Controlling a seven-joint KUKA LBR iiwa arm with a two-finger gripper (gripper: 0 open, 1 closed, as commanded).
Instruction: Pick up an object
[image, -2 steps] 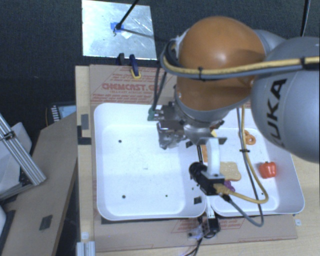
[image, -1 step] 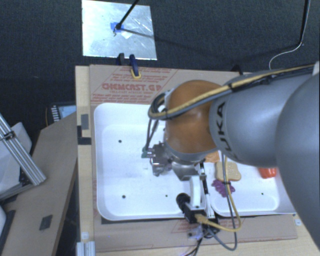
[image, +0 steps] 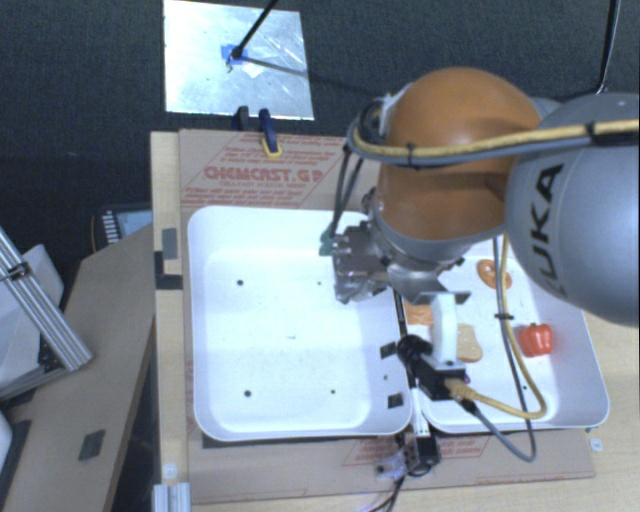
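The bench (image: 110, 330) is of pale wood. On it lies a brown board (image: 250, 172) with red letters that read CHEMCAST GP. Two shallow white bins stand on the board side by side, and their inner rims touch. The left bin (image: 260, 300) has a few small dark dots on its floor. The right bin (image: 575, 385) is in large part covered by the arm (image: 450, 160), which has an orange dome and a grey body and comes in from the right. Behind the bench there is a dark surface (image: 80, 70), and a silvery sheet (image: 215, 70) lies on it. A blue and yellow clamp (image: 268, 135) sits at the far edge of the board. At the left an aluminium rail (image: 40, 310) stands at a slant.

The things to pick up all lie in the right bin. A red-orange thing (image: 537, 340), rounded and a little glossy, is near the right wall. A small orange thing (image: 490, 272) lies farther back, close under the arm. A pale tan piece (image: 468, 348) lies toward the middle, and an orange piece (image: 420, 314) beside it is partly hidden by the robot.

The gripper (image: 352, 268) hangs under the orange dome, about over the line where the two bins meet. It is well apart from the red-orange thing. I cannot tell whether the gripper is open or closed, nor whether it has hold of anything.
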